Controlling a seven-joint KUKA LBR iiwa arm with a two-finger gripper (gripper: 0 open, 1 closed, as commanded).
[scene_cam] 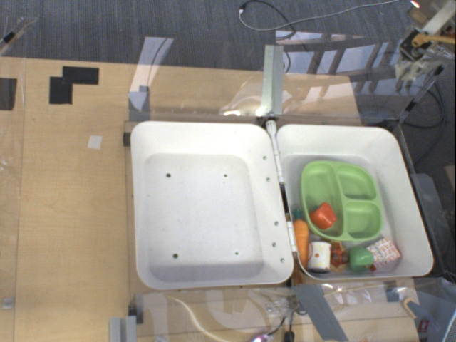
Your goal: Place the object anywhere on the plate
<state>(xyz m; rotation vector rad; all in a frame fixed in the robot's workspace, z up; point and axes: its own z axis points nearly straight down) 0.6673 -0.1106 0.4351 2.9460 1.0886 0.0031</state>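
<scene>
Desk [64, 191] surface of pale wood carries the left white bin [199, 191], touching the right white bin [335, 141] along a shared edge. In the right bin, an orange carrot [302, 239] lies against the left wall, with a small can [319, 256] just beside it. A red object [323, 216] rests on the green plate [356, 184], at the near end of its large compartment. Near the front wall sit a green item [361, 259] and a red-and-white packet [385, 251]. Whether the hand is released or clenched cannot be told.
</scene>
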